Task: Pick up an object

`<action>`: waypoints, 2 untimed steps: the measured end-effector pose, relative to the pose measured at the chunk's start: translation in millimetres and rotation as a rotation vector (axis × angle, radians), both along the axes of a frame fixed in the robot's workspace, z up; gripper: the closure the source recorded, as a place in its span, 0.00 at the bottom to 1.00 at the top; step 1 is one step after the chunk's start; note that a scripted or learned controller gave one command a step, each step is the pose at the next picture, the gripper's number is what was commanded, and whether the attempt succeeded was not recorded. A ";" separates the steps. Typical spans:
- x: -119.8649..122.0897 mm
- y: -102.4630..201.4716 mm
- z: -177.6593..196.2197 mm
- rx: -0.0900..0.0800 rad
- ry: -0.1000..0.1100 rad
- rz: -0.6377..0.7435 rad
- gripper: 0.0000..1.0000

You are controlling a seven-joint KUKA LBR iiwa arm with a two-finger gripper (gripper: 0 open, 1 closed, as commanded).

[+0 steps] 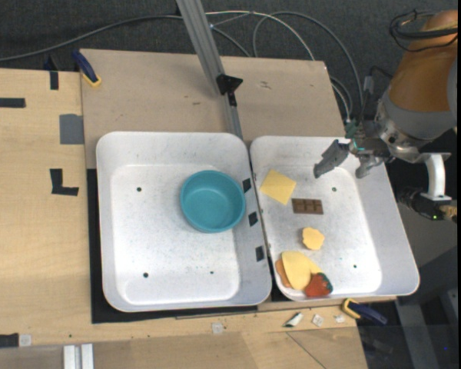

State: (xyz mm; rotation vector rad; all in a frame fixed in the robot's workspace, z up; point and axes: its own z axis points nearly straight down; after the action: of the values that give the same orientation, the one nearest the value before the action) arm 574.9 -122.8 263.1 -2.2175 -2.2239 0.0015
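While the pincer (347, 161) hangs spread and bare: a pale yellow wedge (278, 187), flat, in the right bin (384, 229).

Legible text, labels, brands, numbers, signs: none. I found nothing I could read on bench, bins, or objects from twelve through to six o'clock.
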 end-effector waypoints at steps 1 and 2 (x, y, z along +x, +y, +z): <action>0.0 -0.1 0.1 0.000 0.000 -0.001 0.00; 1.4 2.9 -64.3 0.000 0.007 -0.001 0.00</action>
State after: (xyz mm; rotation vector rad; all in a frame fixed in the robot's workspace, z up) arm 576.3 -119.9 198.8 -2.2152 -2.2193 0.0083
